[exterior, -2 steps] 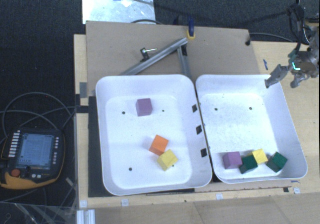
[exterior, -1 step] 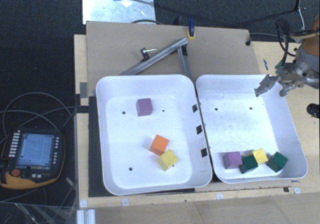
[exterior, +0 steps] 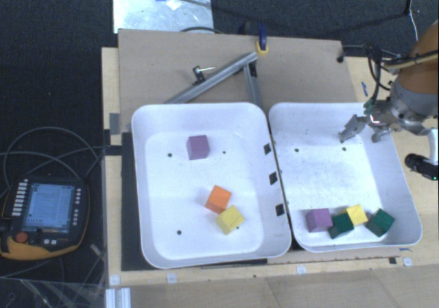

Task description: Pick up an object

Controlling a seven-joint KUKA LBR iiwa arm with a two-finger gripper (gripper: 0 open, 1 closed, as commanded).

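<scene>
My gripper hovers over the upper right part of the right bin, open, with nothing between its two spread fingers. Along that bin's front wall lie a purple cube, a dark green cube, a small yellow cube and a second green cube, all well below the gripper. The left bin holds a purple cube near its back, and an orange cube touching a yellow cube near its middle front.
A metal bar lies slanted on the brown board behind the bins. A teach pendant with cables sits on the floor at the left. Black clips mark the seam between the bins.
</scene>
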